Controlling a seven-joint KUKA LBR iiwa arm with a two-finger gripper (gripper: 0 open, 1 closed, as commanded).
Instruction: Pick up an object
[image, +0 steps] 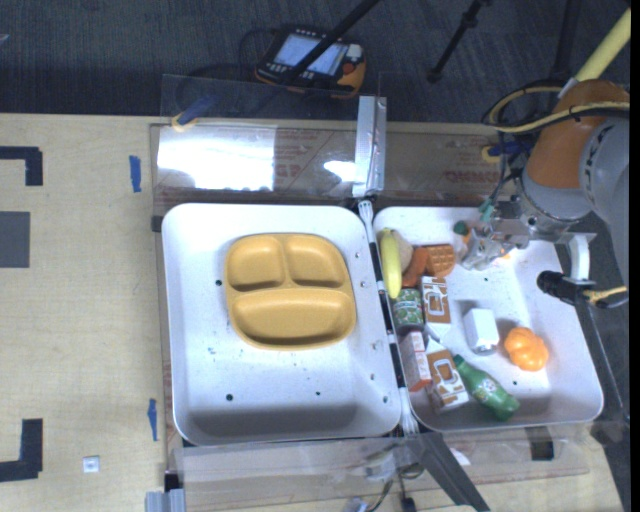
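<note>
The right bin (560, 400) holds several objects: a yellow banana (390, 262) along its left wall, an orange-brown packet (436, 261), small printed cartons (435, 299), a dark can (408, 311), a white block (482, 329), an orange fruit (526, 348) and a green bottle (487, 387). My gripper (484, 243) hangs over the bin's far part, right of the orange-brown packet and above the white block. Nothing shows between its fingers.
The left bin (190, 380) holds a yellow divided tray (290, 289). A clear plastic sheet (260, 155) lies behind the bins, and a handheld pendant (308, 58) sits on the floor beyond. A black bracket (568, 288) juts over the right bin's right rim.
</note>
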